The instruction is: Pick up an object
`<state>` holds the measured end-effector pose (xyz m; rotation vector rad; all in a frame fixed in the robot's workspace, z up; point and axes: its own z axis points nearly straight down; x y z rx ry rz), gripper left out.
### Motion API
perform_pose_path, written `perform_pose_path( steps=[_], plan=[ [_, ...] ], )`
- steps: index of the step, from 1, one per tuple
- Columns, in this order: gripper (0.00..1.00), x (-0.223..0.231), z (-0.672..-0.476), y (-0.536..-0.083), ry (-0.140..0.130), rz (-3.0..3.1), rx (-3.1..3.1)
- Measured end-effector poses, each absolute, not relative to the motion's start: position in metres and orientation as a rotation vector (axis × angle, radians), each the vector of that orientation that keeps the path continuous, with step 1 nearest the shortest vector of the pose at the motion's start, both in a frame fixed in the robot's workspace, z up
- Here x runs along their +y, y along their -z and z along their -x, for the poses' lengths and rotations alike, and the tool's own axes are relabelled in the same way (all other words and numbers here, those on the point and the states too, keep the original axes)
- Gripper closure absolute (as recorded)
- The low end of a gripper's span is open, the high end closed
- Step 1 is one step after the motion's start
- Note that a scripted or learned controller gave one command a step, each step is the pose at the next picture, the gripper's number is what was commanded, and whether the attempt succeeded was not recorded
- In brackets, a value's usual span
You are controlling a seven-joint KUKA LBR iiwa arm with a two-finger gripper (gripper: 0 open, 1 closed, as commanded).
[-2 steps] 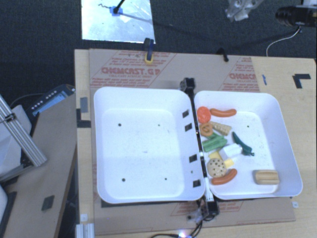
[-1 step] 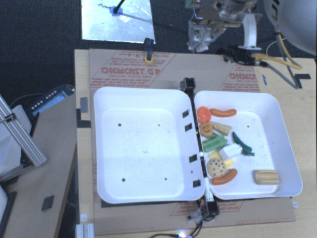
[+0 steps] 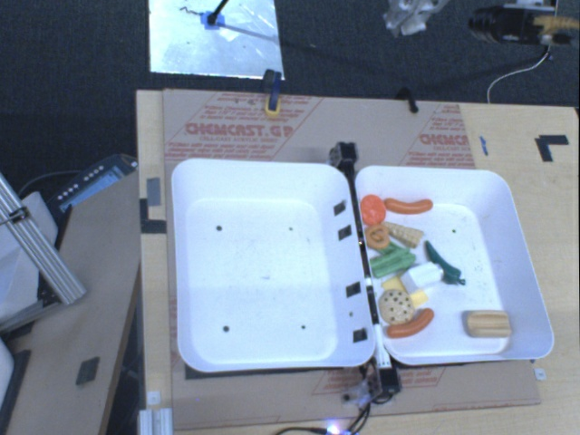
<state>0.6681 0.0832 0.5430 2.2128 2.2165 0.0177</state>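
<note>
Nearest the camera in the right bin point(image 3: 524, 243) lie a red sausage point(image 3: 410, 323) along the near wall and, to its right, a tan bread-like block point(image 3: 487, 323) by the near right corner. Just beyond the sausage sits a round speckled cookie point(image 3: 396, 306), touching a small yellow piece point(image 3: 393, 285) on its far side. A white and yellow block point(image 3: 422, 275) lies just right of these, and a dark green utensil-shaped piece point(image 3: 444, 263) slants past it toward the bin's middle. A green vegetable piece point(image 3: 392, 262) rests against the dividing wall, with an orange ring-shaped piece point(image 3: 378, 237) and a pale ridged piece point(image 3: 405, 236) just beyond it. Farthest in the cluster are a red tomato-like round point(image 3: 372, 209) and a second red sausage point(image 3: 408, 206) lying crosswise beside it. All these things crowd the left half of the right bin.

The left bin point(image 3: 195, 243) stands alongside, the two joined by a black clip strip point(image 3: 353, 234).

The gripper point(image 3: 412, 7) hangs at the far edge of the view, well apart from the bins and above the dark floor; it is too blurred to tell how its fingers stand, and nothing can be seen in it.
</note>
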Motion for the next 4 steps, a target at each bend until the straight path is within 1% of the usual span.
perform_pose_path(
  steps=[1, 2, 3, 4],
  plan=[
    [1.00, 0.143, -0.667, -0.337, 0.012, -2.218, 2.235],
    [1.00, 0.143, -0.669, -0.415, -0.012, -2.212, 2.224],
    [1.00, 0.120, -0.668, -0.536, -0.018, -2.215, 2.216],
    [1.00, 0.243, -0.662, -0.423, 0.008, -2.210, 2.244]
  ],
)
